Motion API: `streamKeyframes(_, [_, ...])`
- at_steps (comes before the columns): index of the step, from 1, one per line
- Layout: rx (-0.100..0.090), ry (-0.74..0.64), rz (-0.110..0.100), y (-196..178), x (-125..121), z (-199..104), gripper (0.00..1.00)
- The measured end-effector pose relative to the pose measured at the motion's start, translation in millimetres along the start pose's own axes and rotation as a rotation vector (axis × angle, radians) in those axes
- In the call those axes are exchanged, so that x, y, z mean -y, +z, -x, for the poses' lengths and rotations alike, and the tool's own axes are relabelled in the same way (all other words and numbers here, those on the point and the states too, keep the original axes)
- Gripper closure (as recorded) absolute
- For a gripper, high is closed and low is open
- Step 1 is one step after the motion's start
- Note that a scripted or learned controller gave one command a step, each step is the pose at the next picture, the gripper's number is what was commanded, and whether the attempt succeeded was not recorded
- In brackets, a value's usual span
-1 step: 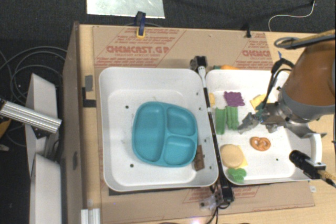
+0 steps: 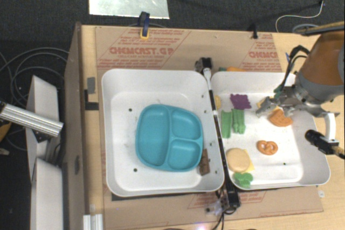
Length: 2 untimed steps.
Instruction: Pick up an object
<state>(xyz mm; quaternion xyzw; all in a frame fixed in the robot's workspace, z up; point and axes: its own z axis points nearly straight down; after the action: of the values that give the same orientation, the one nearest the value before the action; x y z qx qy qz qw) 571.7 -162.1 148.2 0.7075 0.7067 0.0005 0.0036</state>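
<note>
Orange slice [image 2: 280, 118] in right bin [image 2: 312, 169], touching hand [image 2: 272, 106] above it; hand's grip state can't tell. Pretzel [image 2: 267, 146] just below slice, purple piece [image 2: 240, 100] to slice's left.

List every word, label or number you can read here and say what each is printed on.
"CHEMCAST G?" in red, on the cardboard sheet behind the left bin; last characters unclear.
A second red print at the sheet's right end, behind the right bin, looks like the same word; too blurred to confirm.
Nothing else is legible.
</note>
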Motion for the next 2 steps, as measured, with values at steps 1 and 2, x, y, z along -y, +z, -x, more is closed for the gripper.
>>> streamKeyframes(1, [-0.007,-0.013,-0.004,67.3,-53.0,-69.7,0.00])
streamKeyframes(2, [-0.001,-0.002,0.004,3.6,-85.4,-32.9,0.00])
